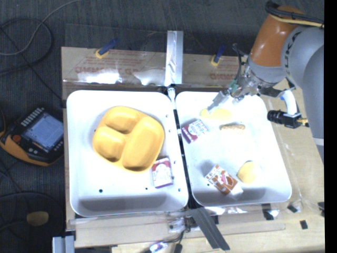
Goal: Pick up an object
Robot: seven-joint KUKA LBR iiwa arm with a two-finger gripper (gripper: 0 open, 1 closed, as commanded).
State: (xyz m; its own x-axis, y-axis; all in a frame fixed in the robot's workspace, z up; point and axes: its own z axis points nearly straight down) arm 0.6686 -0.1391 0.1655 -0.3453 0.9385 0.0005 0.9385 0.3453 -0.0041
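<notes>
- Landmark: pale yellow disc (220,113), lying flat in the upper part of the right bin (274,157); taken to be the likeliest thing for the pick-up.
- Gripper (210,109): reached in at a slant from upper right of the disc, its pale tip lying just beside or touching the disc's upper-left edge. No object showed between its parts. Whether it stood apart or together could not be told.
- Risk, judged: the disc looked thin and flat on the floor of the bin; a slanted approach might slide over it or nudge it aside instead of catching it.
- Risk, judged: the bin's rear wall stood near behind the disc, leaving little room for the wrist.
- Brown stick-shaped item (232,126): just below right of the disc, near enough to be knocked or caught by mistake.
- Purple-and-white packet (193,130): below left of the disc, against the divider; a possible obstruction on that side.
- Red-and-white carton (222,179): well below the disc, apart from it.
- Small yellow round object (247,171): well below right of the disc, beside the carton.
- Left bin (84,194): well left of the disc, holding a large yellow lobed object (128,137) and a small pink-and-white packet (161,173); neither stood in the way.
</notes>
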